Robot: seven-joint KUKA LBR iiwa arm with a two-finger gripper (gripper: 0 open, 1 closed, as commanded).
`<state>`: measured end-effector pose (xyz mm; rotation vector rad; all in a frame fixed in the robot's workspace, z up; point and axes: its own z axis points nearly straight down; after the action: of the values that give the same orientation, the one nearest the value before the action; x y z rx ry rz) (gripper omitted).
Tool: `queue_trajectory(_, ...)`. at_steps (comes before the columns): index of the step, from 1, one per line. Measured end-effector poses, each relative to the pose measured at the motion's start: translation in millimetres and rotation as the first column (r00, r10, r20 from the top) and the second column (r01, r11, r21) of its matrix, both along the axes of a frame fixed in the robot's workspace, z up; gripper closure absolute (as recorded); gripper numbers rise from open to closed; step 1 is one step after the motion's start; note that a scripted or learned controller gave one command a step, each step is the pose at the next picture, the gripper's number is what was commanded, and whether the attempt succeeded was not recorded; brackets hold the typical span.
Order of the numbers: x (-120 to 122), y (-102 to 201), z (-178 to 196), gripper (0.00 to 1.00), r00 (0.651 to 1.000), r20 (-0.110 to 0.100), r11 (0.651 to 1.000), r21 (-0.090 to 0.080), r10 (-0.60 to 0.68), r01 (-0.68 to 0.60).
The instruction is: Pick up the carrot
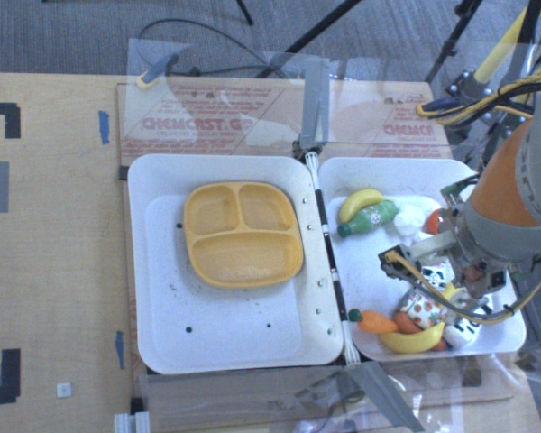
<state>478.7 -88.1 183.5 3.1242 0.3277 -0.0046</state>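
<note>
Camera view, reading from the left: a tan wooden bench [45,242] is carrying black corner marks and small strips of blue tape [103,126]. Next, the left bin [153,269], a shallow white plastic tray with rounded corners and a few dark specks on its floor, is holding a yellow plate [243,234]. That plate is a smooth, matte, rounded square split into three compartments, two small ones at the far side and one wide one at the near side. Behind both bins, a sheet of clear plastic with faint red lettering is lying flat.

Across the middle ridge, the right bin [365,242] is holding a clutter of toy food. A yellow banana [359,203] and a green bottle-shaped piece [368,218] are lying touching each other near the far wall. The carrot [372,322], smooth orange with a small green tip pointing left, is lying at the near edge of this bin, touching a second banana [417,339] that is curving just beside it on the right.

Over the bin's right half, the gripper [426,289] is hanging amid black and yellow cables, above a speckled white object whose form is hard to make out. Whether its tool is wide or narrow, I cannot tell. The arm's grey and orange body is being cut off by the frame's right edge, and it is covering the bin's far right corner.
</note>
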Motion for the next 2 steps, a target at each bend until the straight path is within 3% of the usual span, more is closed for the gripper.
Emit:
queue_trajectory(1,0.3,-2.7,-80.7,0.0,0.999,0.002,0.999,0.001,0.045,-0.045)
queue_trajectory(2,-0.2,-2.5,-72.2,1.0,0.999,0.0,0.999,0.002,0.045,-0.045)
